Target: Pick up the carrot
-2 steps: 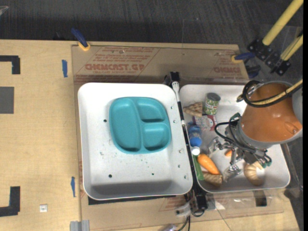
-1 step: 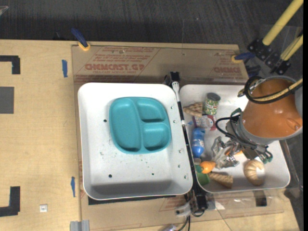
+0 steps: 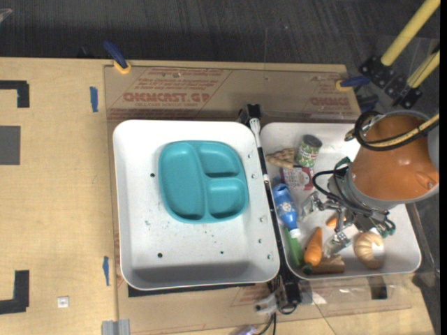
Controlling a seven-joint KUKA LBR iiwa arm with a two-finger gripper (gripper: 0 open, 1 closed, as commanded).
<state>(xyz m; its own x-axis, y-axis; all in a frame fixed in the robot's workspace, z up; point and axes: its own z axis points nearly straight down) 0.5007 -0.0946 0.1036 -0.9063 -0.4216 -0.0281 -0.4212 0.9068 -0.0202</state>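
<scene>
I record a teal plastic divided tray (image 3: 204,181) lying in the left white bin (image 3: 140,257). In the right white bin (image 3: 412,260), the tapered orange carrot (image 3: 315,247) lies near the front wall, beside a blue bottle (image 3: 283,206). My metal two-finger gripper (image 3: 340,234) hangs just right of the carrot; I cannot tell its grip state.

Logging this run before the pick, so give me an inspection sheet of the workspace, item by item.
Surface: cardboard-covered bench, two white bins side by side.
Job's things: carrot in right bin, near its front wall.
Clutter: teal tray in left bin; blue bottle, can, onion in right bin.
Grippers: pincer low beside carrot; grasp not discernible.
Cables: black cable looping over orange band.
Surroundings: dark floor, blue clamps, yellow poles.
</scene>
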